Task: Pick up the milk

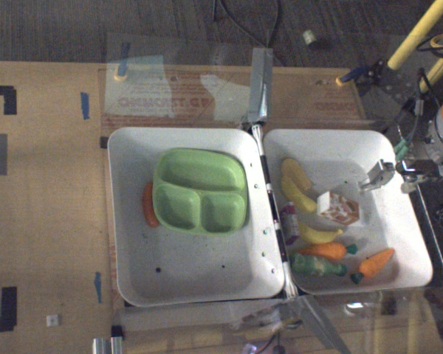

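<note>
The milk (338, 209) is a small white carton with a brown-orange print. It lies in the middle of the right bin (399, 220), just right of two yellow bananas (298, 185). My gripper (382, 173) hangs over the right bin's upper right part, up and to the right of the carton and apart from it. Nothing shows in its grasp. The arm's wrist (426, 161) stands at the bin's right rim.
Near the milk lie a third banana (319, 234), two carrots (326, 251) (375, 262), a green bottle (317, 265) and a purple item (289, 220). The left bin (133, 220) bears a green divided plate (201, 191) with an orange carrot (148, 204) beside it.
</note>
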### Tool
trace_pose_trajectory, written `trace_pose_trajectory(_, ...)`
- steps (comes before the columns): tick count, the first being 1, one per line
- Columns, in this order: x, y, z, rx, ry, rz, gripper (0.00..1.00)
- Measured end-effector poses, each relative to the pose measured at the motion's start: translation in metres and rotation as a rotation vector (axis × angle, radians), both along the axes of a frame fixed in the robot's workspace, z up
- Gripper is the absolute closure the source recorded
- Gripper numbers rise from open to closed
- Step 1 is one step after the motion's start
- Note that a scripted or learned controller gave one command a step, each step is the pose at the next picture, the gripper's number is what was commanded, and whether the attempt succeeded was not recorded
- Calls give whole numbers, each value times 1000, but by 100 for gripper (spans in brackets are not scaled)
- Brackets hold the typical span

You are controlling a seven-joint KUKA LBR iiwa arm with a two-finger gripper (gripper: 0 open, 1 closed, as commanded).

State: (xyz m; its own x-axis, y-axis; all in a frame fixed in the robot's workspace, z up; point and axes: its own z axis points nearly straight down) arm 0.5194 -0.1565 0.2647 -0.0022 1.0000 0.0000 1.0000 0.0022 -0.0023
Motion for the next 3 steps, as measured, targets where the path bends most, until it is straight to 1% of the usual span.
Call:
trace_pose_trajectory(1,24,-27,-164,2,-2,309,0)
trace_pose_trajectory(2,24,-30,-156,2,-4,303,100)
trace_pose_trajectory(3,22,0,-148,3,0,241,100)
